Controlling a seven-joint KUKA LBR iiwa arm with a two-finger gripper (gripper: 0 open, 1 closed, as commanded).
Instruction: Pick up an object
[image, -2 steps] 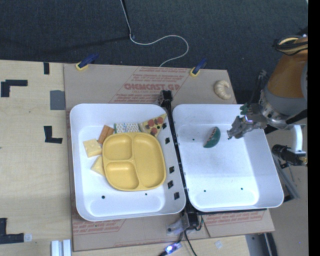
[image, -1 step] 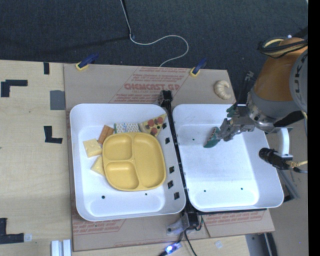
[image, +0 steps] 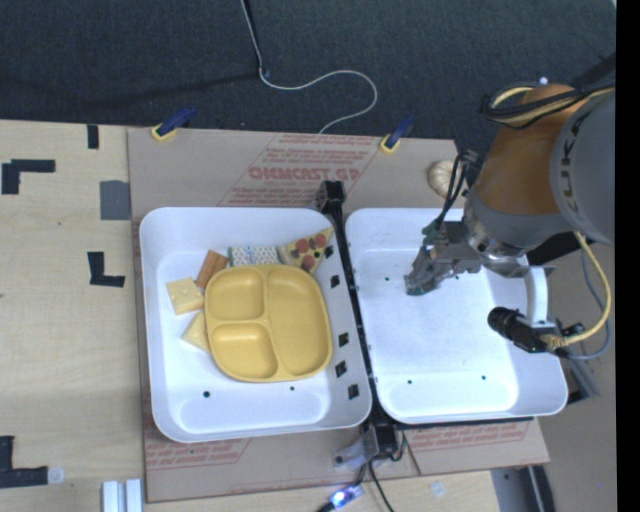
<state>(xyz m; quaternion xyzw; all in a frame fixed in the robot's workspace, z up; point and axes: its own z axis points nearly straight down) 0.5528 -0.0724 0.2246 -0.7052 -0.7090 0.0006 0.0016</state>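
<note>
**Arm low over the right bin, objects in the left**

The yellow divided plate (image: 268, 322) lies flat in the left bin (image: 160, 300), its long axis slanting from near-left to far-right. Small flat pieces (image: 212, 266) crowd its far and left edges. The gripper (image: 422, 280) hangs over the right bin (image: 450, 400); I cannot tell its state. Beyond, the cardboard (image: 290, 165) bears red print, too blurred to read.
</note>
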